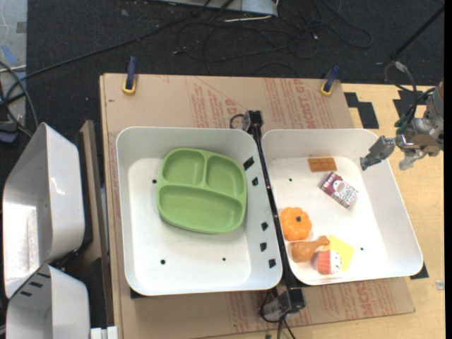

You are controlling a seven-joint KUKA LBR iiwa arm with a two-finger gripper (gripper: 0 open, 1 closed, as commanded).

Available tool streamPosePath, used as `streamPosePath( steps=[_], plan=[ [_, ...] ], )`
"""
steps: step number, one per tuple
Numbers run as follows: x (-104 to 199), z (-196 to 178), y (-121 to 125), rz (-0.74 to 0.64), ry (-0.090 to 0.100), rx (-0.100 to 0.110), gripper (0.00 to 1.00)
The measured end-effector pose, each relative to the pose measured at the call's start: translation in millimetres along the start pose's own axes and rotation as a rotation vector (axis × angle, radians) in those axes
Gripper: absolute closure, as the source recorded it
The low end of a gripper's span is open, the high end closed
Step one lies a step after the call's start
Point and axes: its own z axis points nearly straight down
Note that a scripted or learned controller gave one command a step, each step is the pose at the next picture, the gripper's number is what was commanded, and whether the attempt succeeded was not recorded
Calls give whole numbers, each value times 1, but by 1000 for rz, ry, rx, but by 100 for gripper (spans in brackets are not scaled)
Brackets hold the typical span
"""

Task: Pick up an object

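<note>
My fingers [393, 155] hang at the right edge of the right bin [395, 210], above its upper right corner. They are spread apart, one dark tip angled down to the left and one to the right, with nothing between them. I judge the task barely begun: no object is lifted, and reaching down, closing on one and raising it are all left to do.

The objects lie in the right bin, all resting on its white floor. Nearest my fingers is a small packet [339, 190], dark red with a white patch, lying tilted. Just above and left of it is a flat orange block [321, 164]. Lower, near the bin's left wall, sits a small orange pumpkin [296, 222]. Below it a tan drumstick [309, 248], a yellow wedge [342, 248] and a pink and white cupcake [327, 262] crowd together, touching.

The left bin [134, 210] holds a green divided plate [203, 190]. Both bins sit on a table [176, 97] covered in cardboard.
</note>
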Motion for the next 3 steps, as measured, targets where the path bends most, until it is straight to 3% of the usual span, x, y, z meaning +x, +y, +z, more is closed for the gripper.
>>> streamPosePath(
  steps=[2,3],
  plan=[
    [-5,89,-2,3,1,4,0],
    [-4,152,2,2,1,4,0]
  ],
)
